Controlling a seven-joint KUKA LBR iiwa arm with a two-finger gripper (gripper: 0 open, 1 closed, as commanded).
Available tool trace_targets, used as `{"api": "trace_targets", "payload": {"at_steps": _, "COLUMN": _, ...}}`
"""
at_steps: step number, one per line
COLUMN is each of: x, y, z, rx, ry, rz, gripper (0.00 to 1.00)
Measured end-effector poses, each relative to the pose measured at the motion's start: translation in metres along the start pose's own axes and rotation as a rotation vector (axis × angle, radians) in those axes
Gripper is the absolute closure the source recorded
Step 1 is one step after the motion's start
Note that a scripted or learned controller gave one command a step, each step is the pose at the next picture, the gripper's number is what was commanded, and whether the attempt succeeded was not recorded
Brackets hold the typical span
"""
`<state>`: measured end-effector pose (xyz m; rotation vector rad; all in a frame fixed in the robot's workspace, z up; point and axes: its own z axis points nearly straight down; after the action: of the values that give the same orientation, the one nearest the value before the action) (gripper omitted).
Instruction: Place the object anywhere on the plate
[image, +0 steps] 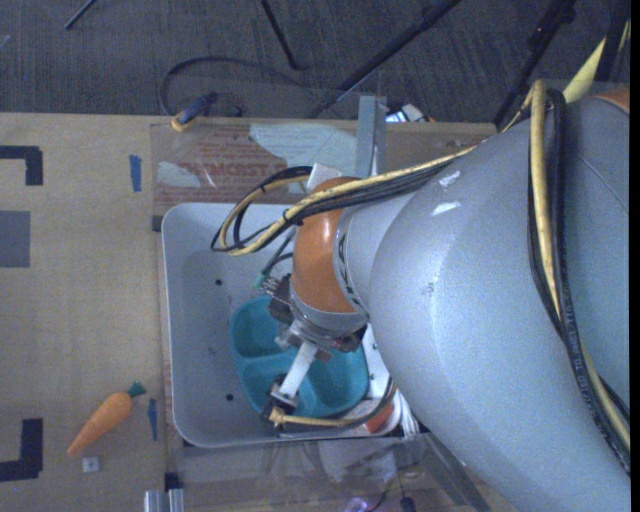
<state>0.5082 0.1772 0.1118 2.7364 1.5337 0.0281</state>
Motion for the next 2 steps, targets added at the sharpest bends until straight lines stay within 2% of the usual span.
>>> {"api": "trace_targets", "payload": {"at_steps": 1, "x": 0.029, "y": -0.046, "z": -0.045, "rx": 0.017, "ry": -0.02, "rz": -0.004, "gripper": 1.0}}
{"api": "trace_targets", "payload": {"at_steps": 2, "x": 0.019, "y": -0.035, "z": -0.006, "rx": 0.017, "ry": -0.011, "rz": 0.002, "gripper": 1.0}}
